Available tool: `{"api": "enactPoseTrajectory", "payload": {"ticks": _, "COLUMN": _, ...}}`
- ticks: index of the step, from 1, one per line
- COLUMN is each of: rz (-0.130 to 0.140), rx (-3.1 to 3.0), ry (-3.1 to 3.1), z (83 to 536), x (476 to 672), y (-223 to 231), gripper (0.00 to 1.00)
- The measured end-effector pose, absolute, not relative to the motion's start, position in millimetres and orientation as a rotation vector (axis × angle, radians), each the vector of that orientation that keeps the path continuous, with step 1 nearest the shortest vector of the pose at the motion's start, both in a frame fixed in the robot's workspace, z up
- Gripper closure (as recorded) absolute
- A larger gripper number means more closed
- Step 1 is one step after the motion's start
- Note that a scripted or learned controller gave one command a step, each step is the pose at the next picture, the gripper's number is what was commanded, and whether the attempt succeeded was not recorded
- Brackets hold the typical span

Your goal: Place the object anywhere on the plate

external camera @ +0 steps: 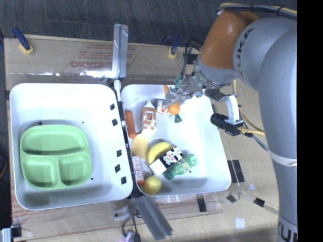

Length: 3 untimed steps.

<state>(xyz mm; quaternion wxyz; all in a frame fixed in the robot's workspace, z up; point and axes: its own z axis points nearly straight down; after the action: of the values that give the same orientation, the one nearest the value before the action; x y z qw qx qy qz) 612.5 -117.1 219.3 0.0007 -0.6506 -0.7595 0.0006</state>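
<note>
A green divided plate (54,156) lies in the left white bin (60,97). My gripper (174,99) hangs over the back of the right bin (212,150), directly above an orange carrot-like object (173,109). Orange shows on both sides of the gripper, with a dark tip pointing toward the front. The gripper's body hides where it meets the object. A white and orange carton (148,119) lies just left of it.
A heap sits at the right bin's front left: a reddish sausage (130,123), a banana (157,150), a lemon (152,184), a green bottle (180,167) and a cow-patterned box (170,158). The divider wall (121,135) separates the bins. The arm's cable and black fitting (225,124) hang at the right.
</note>
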Motion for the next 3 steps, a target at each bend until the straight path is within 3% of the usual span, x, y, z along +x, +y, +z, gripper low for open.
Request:
{"api": "enactPoseTrajectory", "payload": {"ticks": 1, "rz": 0.006, "rx": -2.127, "ry": -2.307, "z": 215.4, "x": 609.7, "y": -27.2, "gripper": 1.0}}
{"api": "enactPoseTrajectory", "payload": {"ticks": 2, "rz": 0.005, "rx": -1.579, "ry": -2.711, "z": 190.7, "x": 555.4, "y": 29.7, "gripper": 1.0}}
{"api": "enactPoseTrajectory", "payload": {"ticks": 3, "rz": 0.005, "rx": -1.702, "ry": -2.638, "z": 183.7, "x": 544.8, "y": 112.3, "gripper": 1.0}}
